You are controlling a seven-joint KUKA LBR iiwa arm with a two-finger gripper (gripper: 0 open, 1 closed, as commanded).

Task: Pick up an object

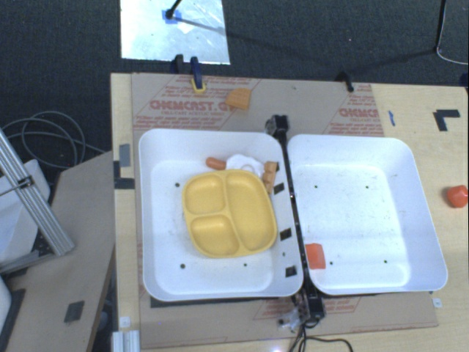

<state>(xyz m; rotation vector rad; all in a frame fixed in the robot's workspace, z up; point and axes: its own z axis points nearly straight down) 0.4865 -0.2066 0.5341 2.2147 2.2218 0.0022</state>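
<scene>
Two white bins sit side by side at mid-frame on a bench covered with brown cardboard. The left bin (157,218) holds a yellow tray (227,213) with three compartments, lying a little askew at its centre. Just above the tray's upper edge lies a small orange sausage (215,163), with a white cup (245,165) beside it to the right, partly hidden by the tray. A tan block (270,171) stands near the bin's right wall, close to the tray's upper right corner.

The right bin (366,218) holds an orange-red cube (314,255) in its lower left corner, touching the wall by the divide.

Outside the bins, a tan cube (238,98) rests on the cardboard above the left bin, and a red piece (456,196) lies on the bench at the right edge of the frame.
</scene>
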